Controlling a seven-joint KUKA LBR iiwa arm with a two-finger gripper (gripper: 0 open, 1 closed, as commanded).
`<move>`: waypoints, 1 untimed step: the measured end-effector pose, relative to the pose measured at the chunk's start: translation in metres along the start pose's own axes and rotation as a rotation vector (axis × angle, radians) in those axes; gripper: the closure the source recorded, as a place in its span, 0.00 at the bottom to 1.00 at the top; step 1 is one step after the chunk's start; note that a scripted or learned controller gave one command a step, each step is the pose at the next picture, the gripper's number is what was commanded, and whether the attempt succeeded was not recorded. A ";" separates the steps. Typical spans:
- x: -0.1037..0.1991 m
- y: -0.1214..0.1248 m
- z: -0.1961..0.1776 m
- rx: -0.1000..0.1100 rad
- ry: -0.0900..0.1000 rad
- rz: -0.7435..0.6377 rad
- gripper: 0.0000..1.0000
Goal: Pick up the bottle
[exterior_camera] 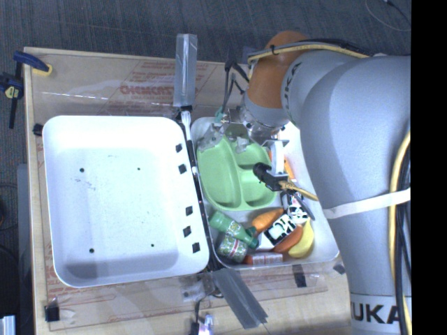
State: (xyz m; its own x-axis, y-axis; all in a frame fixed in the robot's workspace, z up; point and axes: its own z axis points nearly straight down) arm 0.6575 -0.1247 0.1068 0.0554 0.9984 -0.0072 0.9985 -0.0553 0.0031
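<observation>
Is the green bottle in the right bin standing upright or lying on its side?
Lying on its side. The green bottle rests lengthwise among the clutter in the right bin, just below the light green tray.

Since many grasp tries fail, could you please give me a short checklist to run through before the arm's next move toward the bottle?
1. Bottle located: ok. The green bottle lies on its side at the near end of the right bin.
2. Gripper over bottle: not ok. The gripper sits at the far end, above the green tray.
3. Bottle held: not ok; it lies apart from the gripper.
4. Room around bottle: not ok. A carrot and a crumpled can crowd it.
5. Finger opening: cannot tell.
6. Left bin as drop spot: ok.
</observation>
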 end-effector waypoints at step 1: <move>0.003 0.002 0.003 -0.012 -0.012 -0.212 0.00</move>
